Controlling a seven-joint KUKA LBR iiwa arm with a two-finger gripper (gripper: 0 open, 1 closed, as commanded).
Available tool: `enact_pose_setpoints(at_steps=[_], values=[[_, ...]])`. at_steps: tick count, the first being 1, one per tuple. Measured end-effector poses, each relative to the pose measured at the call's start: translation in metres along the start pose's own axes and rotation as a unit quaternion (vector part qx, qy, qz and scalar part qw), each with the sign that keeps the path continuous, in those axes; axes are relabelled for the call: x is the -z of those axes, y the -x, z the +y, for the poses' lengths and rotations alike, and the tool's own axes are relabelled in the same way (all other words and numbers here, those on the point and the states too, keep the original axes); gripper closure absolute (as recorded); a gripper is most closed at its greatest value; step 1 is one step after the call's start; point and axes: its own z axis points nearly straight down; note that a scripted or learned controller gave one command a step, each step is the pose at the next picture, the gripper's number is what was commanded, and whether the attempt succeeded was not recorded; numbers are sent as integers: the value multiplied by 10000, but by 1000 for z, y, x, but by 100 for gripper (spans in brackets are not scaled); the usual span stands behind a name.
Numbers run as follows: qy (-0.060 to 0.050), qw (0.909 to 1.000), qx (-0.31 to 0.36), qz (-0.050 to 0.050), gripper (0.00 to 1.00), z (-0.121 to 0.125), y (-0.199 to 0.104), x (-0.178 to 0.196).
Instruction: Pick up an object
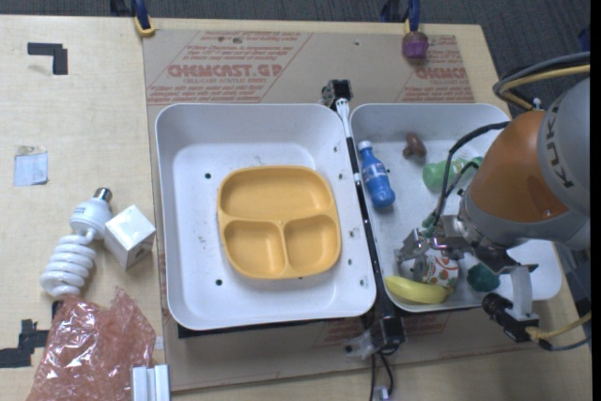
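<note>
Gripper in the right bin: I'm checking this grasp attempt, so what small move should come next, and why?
Probably lower straight down a little: the gripper sits low in the right bin, just above the banana, with nothing visibly between its fingers.

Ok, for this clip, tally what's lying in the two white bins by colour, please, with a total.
Yellow: 2, the divided tray in the left bin and the banana in the right bin
Blue: 1, the bottle
Green: 2, the light green piece and the dark green piece
Brown: 1, the small lump
Multicoloured: 1, the patterned item
Total: 7
</note>
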Motion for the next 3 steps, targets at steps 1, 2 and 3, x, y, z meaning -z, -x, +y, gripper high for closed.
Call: enact_pose_setpoints(at_steps=[1, 2, 3], values=[[14, 10000, -6, -4, 100, 1, 0, 10], [3, 10000, 18, -5, 100, 67, -75, 100], [3, 10000, 15, -6, 0, 67, -75, 100]])
